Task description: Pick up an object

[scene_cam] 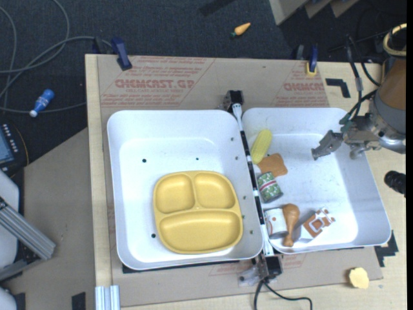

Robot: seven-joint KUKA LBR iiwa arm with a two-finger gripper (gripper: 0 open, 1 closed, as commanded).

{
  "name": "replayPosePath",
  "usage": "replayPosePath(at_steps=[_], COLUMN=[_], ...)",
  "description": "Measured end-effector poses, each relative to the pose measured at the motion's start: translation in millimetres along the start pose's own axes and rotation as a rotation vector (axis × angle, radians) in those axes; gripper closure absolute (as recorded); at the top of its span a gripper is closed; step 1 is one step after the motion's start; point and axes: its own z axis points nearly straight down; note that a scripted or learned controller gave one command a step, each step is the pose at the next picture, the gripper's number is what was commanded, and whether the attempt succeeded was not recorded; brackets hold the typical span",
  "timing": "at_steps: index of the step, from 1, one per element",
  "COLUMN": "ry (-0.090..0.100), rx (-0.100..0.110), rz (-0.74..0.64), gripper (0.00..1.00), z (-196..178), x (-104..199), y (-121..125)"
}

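My gripper [339,150] hangs over the back right part of the right bin [361,192], reaching in from the right. Its fingers [321,150] are spread open with nothing between them. The objects lie along the bin's left and front sides, apart from the gripper: a yellow corn cob [261,145], a brown flat piece [275,165], a green can [269,187], a white and red can [276,221], a brown drumstick [290,221] and a small brown and white carton [319,223].
The left bin [129,141] holds a yellow divided plate [197,210]. A black clamp [233,99] sits where the bins meet at the back. On the bench outside the bins lies a yellow lump [358,277] at the front right.
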Motion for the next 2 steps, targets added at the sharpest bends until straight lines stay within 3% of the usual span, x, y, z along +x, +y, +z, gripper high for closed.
replayPosePath(at_steps=[1, 2], ry=[0.004, -0.001], rx=[0.009, -0.001], rz=[-0.006, -0.002], gripper=[0.00, 0.00], z=[97, 137], x=[54, 62], y=[20, 49])
